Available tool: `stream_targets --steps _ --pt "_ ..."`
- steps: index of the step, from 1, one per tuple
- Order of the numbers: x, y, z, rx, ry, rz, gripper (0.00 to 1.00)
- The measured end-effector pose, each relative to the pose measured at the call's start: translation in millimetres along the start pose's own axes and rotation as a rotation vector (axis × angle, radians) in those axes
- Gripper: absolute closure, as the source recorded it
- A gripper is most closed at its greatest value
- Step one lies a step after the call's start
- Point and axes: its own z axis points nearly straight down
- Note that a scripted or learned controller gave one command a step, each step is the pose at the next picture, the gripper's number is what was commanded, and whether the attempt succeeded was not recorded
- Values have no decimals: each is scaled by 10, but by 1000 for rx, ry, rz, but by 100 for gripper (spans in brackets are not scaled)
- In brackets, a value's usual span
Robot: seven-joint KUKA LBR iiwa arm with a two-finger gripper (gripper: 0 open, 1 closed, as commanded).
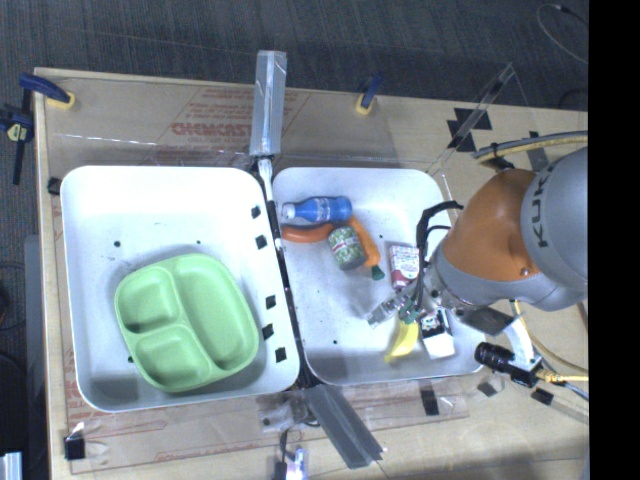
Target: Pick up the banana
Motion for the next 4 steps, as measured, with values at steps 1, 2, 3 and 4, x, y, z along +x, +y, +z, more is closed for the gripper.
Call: stream_targets --steps 1,2,3,4 --pt "239 535 -839 -1 -3 92 100" --pt "237 532 -839 -1 -3 92 0" --pt "237 532 -839 -1 -3 92 0" --pt "15 -20 -449 1 -1 92 0"
